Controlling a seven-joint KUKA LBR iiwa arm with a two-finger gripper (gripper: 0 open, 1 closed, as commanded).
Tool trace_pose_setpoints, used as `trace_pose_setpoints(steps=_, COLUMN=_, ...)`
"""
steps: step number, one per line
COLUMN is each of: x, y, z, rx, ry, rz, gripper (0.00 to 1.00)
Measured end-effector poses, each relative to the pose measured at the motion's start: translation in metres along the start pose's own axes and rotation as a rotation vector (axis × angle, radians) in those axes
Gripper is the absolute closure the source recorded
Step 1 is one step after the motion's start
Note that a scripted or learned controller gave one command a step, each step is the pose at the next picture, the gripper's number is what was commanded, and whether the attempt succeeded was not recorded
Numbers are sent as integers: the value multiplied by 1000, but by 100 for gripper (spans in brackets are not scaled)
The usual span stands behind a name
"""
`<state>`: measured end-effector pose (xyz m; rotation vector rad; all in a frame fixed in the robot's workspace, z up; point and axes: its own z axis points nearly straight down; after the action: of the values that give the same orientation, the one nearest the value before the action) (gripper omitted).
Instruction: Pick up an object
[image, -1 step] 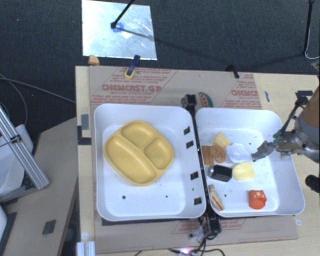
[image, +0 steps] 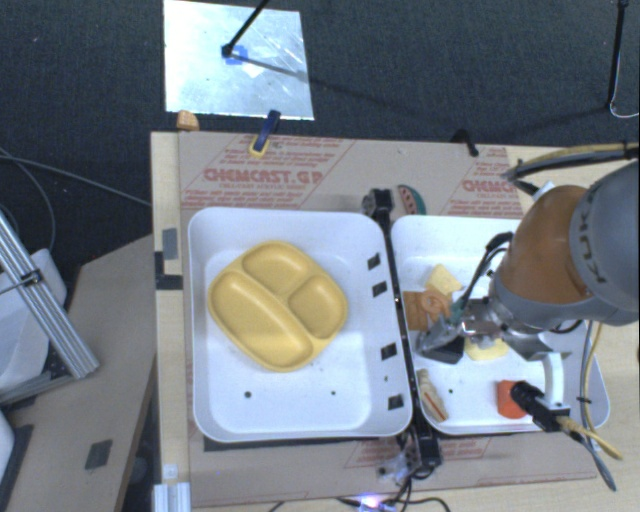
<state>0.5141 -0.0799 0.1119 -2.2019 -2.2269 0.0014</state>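
The claw (image: 442, 343) is low in the right bin (image: 470, 228), close to the divider wall that the bin shares with the left bin (image: 215, 225). Whether it is released, clenched or grasping anything cannot be told from this view, since the wrist housing covers it. No object is visibly held.

Candidate objects, all placed relative to the claw: a pale yellow block (image: 441, 278) just beyond it toward the bin's far wall; a tan piece (image: 430, 305) touching or nearly touching it on the same side; a flat yellow piece (image: 487, 350) directly beside it under the arm; a slim striped item (image: 432, 395) nearer the front rim; an orange piece (image: 509, 397) further right of that. The yellow divided tray (image: 277, 303) lies well apart, alone in the left bin.

Risks, as judged:
- The objects around the claw are crowded. A closing grip could catch two pieces, or nudge one aside and close on nothing.
- The divider wall is just beside the claw. A descent or sideways shift toward it could strike the rim.
- The flat yellow piece offers little height to pinch and may slip.

Clearance: open bin floor lies between the claw and the front rim, and toward the orange piece. The arm body (image: 545, 245) overhangs the right half of the bin, so a straight vertical withdrawal looks the safest route. The tabletop (image: 300, 175) beyond the bins is bare board.
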Motion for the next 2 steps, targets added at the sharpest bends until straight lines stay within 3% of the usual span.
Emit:
trace_pose_setpoints(steps=1, x=-19, y=-29, z=29, rx=-4, ry=-5, rz=13, gripper=0)
trace_pose_setpoints(steps=2, x=-7, y=43, z=-5, rx=-17, ry=-8, rz=4, gripper=0)
